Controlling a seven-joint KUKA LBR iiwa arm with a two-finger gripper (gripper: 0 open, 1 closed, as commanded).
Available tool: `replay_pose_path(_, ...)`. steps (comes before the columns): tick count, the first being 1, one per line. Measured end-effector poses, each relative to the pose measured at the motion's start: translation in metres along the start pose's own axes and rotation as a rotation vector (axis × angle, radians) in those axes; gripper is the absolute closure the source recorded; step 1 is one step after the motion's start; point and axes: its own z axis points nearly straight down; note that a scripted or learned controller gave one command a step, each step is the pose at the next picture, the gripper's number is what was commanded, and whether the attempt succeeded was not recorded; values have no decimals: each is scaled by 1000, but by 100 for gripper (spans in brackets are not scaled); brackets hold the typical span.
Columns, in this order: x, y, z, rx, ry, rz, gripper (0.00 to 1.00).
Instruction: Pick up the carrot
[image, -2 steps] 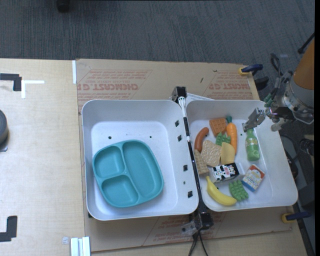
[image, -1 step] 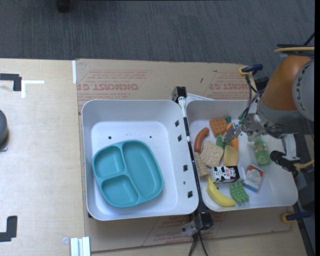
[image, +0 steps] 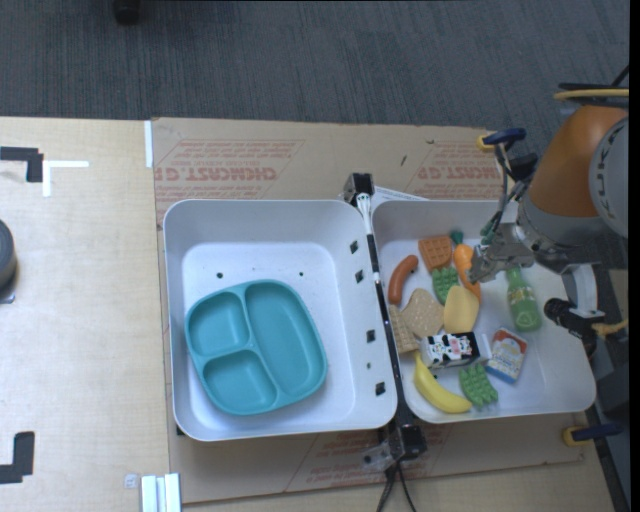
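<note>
The arm comes in from the right, and its gripper (image: 480, 268) is down in the right bin (image: 560, 392), right at the carrot (image: 464, 262). The carrot lies near the bin's far side, just beside a waffle-like cracker (image: 435, 250) and above a yellow wedge of cheese (image: 461, 309). From here I cannot tell whether the gripper is spread or closed, or whether it has the carrot at all.

Around it the bin is crowded: a red sausage (image: 402, 277) toward the divider, a green bottle (image: 522, 300) beside the arm, a banana (image: 437, 388) near the front wall, and a small black-and-white carton (image: 451, 348) between them.

The left bin (image: 200, 240) holds a teal divided plate (image: 256, 346), lying flat. Both bins sit on cardboard over the wooden surface (image: 75, 330).
</note>
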Motion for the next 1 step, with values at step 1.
replay_pose_path(1, 35, -69, 25, -3, 2, -203, 100)
